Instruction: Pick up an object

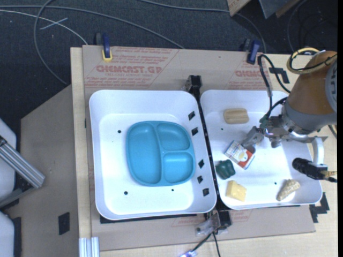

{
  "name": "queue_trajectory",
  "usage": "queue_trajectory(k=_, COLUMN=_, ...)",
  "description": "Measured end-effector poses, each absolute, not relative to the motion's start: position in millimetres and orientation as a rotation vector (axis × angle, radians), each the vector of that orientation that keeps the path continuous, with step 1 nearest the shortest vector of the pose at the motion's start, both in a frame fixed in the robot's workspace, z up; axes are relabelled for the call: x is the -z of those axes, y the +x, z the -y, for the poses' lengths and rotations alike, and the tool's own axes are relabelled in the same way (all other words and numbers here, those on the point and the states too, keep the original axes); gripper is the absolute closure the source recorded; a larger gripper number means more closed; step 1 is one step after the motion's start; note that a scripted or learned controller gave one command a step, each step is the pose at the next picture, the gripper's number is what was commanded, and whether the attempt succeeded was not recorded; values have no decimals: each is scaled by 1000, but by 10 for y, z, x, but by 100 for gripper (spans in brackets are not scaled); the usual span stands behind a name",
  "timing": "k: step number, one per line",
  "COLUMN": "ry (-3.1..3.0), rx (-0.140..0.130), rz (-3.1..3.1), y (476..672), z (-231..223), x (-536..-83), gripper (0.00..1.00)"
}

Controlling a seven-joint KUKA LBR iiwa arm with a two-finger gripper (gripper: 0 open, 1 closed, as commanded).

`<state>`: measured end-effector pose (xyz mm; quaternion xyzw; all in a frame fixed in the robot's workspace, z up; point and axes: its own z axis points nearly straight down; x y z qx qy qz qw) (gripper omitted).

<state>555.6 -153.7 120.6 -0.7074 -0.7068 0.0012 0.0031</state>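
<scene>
as the arm reaches in from the right over the right bin (268,98), its hand (252,140) hangs at a slant just above and right of a small red-and-white packet (239,154), the nearest thing to it; whether the fingers are apart or together cannot be told from this angle. the packet lies near the bin's middle, down and to the left of the hand, its long axis seeming to run from upper left to lower right. a green piece (225,169) sits just below-left of the packet, a yellow block (236,190) lower down, a tan roll (235,115) toward the far wall and a pale lump (289,189) near the front right corner. a blue tray (160,152) rests in the left bin (102,143), well away. the short drop to the packet looks the likely move.
</scene>
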Motion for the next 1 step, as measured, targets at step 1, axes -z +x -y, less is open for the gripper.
queue_trajectory(k=1, ry=-2221, rx=7, rz=2220, y=5583, z=1531, x=-882, gripper=0)
